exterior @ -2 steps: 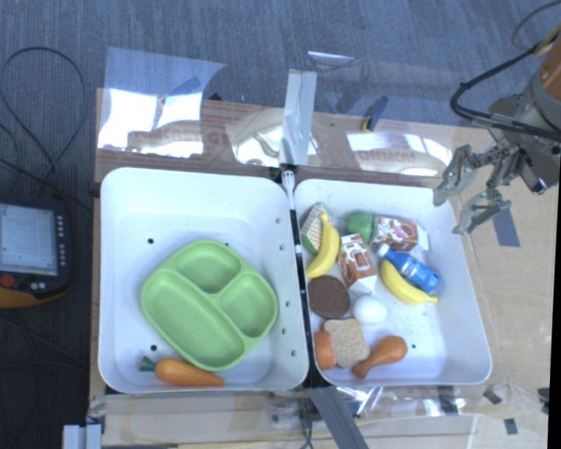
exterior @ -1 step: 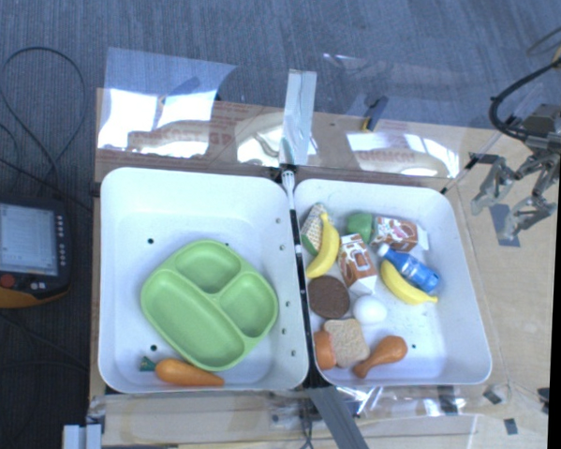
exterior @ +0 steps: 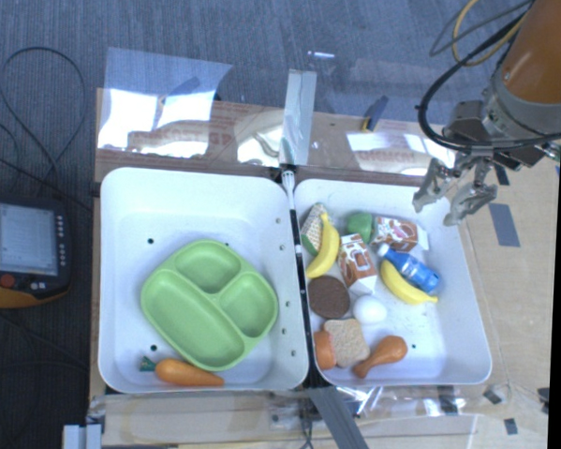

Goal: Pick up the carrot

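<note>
- I see the gripper with fingers spread, gripping nothing.
- The carrot lies below the green plate — long axis crosswise — far left of the gripper.

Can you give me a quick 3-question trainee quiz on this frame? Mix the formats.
1. True or false: the carrot lies in the left bin.
2. Multiple choice: where is the hand? A) over the green plate B) above the right bin's upper right corner C) touching the carrot
3. Fill in: the carrot lies just below the green ____.

Key
1. True; it lies along that bin's front edge.
2. B; it hangs there with nothing between its fingers, far from the carrot.
3. plate
</note>
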Motion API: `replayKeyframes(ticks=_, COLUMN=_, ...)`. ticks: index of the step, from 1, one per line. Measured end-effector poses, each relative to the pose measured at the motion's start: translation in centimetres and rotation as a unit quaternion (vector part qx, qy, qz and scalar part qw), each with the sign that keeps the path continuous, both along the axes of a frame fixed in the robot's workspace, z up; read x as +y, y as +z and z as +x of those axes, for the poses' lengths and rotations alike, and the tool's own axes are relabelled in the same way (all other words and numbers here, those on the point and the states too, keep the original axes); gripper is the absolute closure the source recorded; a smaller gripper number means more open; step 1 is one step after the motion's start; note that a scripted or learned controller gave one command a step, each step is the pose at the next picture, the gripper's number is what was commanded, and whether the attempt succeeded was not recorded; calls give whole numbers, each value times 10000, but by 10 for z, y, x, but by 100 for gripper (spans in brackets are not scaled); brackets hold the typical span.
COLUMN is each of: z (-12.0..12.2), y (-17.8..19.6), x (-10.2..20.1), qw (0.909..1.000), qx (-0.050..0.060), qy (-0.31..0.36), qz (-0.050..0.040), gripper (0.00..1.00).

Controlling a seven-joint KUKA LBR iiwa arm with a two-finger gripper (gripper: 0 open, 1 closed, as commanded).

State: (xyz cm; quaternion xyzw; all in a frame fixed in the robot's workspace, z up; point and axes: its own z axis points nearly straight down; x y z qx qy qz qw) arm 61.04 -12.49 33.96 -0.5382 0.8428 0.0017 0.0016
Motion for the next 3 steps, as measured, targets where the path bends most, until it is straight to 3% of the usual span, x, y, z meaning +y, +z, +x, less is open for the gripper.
replayKeyframes(ticks=1, z=-36, y=54, x=-45, qw=9707, qx=-25, qy=2403, qz=-13, gripper=100)
replayKeyframes(ticks=2, z=6, y=-7, x=24, qw=9275, qx=-1, qy=3737, qz=11, gripper=100)
replayKeyframes(ticks=3, z=59, y=1, x=16, qw=8374, qx=-32, qy=5465, qz=3, gripper=100)
